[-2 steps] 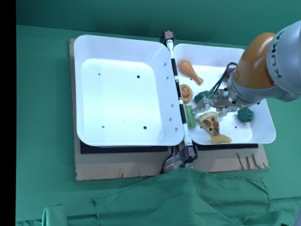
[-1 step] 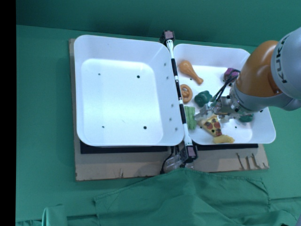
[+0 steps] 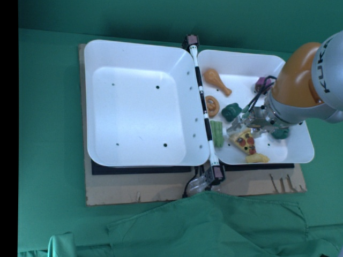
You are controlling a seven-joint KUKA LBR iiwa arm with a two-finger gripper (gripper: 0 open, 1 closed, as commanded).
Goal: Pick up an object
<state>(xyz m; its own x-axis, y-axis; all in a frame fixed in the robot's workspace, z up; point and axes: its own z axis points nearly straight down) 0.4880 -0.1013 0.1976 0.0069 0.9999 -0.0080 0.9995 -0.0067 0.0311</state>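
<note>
We log the arm (image 3: 308, 79) bent low, claw (image 3: 239, 125) just above pizza slice (image 3: 245, 142); grip state unreadable to us.

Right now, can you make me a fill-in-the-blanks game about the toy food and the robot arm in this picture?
1. The toy food all lies in the shallow white bin on the ____ of the picture.
2. The orange toy chicken drumstick lies beside the black-and-white ____ between the bins.
3. The triangular toy pizza slice has ____ spots on top.
4. The grey robot arm wears an ____ band above its wrist.

Missing words: right; divider; red; orange
</note>
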